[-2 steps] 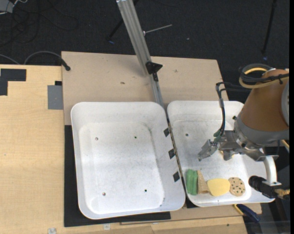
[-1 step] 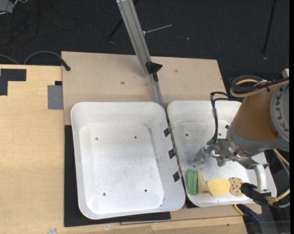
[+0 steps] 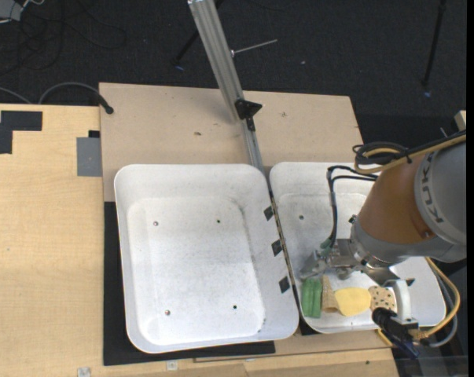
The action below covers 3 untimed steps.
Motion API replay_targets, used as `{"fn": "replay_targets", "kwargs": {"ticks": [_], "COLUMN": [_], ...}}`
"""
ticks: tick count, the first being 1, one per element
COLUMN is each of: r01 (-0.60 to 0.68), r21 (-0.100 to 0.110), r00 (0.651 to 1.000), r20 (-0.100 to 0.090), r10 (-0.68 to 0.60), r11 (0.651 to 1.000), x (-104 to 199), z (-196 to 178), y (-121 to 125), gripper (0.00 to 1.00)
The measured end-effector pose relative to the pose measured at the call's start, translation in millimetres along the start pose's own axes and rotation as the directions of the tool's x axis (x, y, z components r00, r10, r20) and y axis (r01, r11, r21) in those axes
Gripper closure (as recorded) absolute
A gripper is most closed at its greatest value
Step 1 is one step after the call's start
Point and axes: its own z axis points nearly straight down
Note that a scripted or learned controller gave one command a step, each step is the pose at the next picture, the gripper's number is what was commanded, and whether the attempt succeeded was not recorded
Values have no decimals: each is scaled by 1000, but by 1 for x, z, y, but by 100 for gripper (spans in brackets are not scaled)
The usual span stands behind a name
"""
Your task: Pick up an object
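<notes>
My gripper is down low in the right bin, near its front left part, under the orange-banded wrist. Just in front of it lie a green block and a yellow piece. A tan perforated piece lies right of the yellow one. The gripper's metal tip sits directly above the green block's far end. The arm's bulk hides much of the right bin's right half.
The left bin adjoins the right bin along a divider with black clips. A slanted aluminium rail rises behind the bins. Black cables loop over the right bin's back edge.
</notes>
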Motion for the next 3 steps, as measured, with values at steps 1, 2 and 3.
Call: {"fn": "replay_targets", "kwargs": {"ticks": [1,2,3], "r01": [-8,2,2], "r21": [-3,-12,-13], "r00": [1000,1000,1000], "r20": [1,2,3], "r10": [8,-2,-2], "r11": [1000,1000,1000], "x": [-3,2,6], "z": [-12,-73,-134], "y": [0,-3,-5], "gripper": [100,100,100]}}
